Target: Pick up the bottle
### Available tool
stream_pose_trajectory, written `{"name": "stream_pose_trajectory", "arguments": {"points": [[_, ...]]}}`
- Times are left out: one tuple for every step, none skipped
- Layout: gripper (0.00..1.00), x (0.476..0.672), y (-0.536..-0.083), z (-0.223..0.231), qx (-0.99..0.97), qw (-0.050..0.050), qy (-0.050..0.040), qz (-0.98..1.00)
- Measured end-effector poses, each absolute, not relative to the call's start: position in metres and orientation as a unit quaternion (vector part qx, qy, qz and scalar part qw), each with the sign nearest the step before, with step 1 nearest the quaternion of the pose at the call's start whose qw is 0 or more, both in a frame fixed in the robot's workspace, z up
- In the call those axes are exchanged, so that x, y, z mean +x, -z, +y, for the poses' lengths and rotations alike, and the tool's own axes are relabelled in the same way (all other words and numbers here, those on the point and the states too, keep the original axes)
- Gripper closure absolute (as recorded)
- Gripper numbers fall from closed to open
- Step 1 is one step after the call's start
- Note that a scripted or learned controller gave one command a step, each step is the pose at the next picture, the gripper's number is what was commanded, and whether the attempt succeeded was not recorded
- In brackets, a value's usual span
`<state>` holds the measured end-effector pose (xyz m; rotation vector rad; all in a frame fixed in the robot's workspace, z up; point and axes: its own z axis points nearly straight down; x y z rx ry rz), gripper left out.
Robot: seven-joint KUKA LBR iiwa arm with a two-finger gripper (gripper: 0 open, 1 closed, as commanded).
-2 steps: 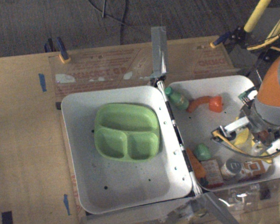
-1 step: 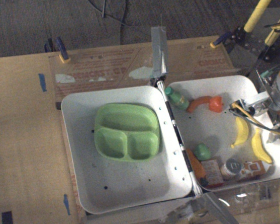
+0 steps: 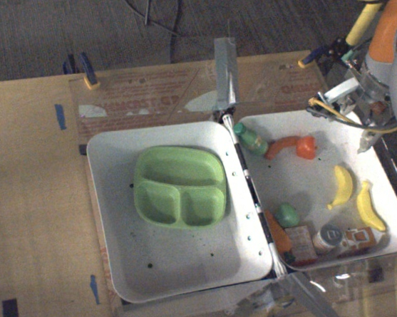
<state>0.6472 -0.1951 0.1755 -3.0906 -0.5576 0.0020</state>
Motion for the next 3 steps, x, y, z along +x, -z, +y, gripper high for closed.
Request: {"name": "stream_pose_trajectory", "arguments": {"points": [[0.00, 0.647, -0.175, -0.195, -0.984, 0.001, -0.0009, -0.177], [0.00, 0.568, -0.119, -0.165, -0.980, 0.002, -0.0021, -0.199], [0.00, 0.612, -0.089, -0.092, -0.980, 0.000, 0.0034, -0.197]]}}
